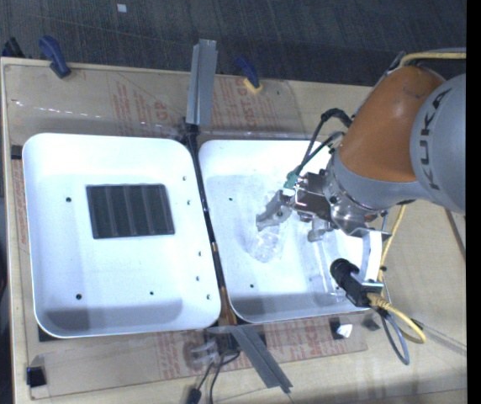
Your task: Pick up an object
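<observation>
Your gripper (272,215) hangs over the right bin (224,225), with a clear object (263,245) lying in that bin just below the fingers. To the fingers' left, across the divider, the left bin (47,192) holds a ribbed panel (130,210) on its floor.

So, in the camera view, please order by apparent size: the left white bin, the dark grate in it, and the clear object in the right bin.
1. Left white bin
2. Dark grate
3. Clear object, faint and hard to outline
</observation>
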Controlling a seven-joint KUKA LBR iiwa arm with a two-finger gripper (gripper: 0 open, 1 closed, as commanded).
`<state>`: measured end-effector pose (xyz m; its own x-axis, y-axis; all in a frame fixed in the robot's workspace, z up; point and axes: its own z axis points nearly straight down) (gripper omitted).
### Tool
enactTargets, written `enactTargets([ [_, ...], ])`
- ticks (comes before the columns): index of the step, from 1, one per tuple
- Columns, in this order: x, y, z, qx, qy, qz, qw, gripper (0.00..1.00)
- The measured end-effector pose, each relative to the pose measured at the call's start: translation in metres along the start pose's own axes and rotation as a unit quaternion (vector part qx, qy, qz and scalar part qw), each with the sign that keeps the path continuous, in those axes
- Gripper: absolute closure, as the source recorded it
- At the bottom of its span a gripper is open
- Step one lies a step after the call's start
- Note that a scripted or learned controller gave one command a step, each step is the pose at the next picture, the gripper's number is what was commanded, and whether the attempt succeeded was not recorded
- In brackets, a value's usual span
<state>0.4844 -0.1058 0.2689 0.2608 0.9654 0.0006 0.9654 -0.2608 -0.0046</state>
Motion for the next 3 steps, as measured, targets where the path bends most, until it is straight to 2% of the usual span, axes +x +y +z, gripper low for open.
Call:
enactTargets([
  [1, -0.002, 0.033, -0.007, -0.002, 0.0, -0.024, 0.9997, 0.0],
  [2, 0.011, 0.01, -0.08, -0.003, 0.0, -0.051, 0.9987, 0.0],
  [3, 0.01, -0.008, -0.073, 0.0, -0.001, 0.022, 0.9998, 0.0],
])
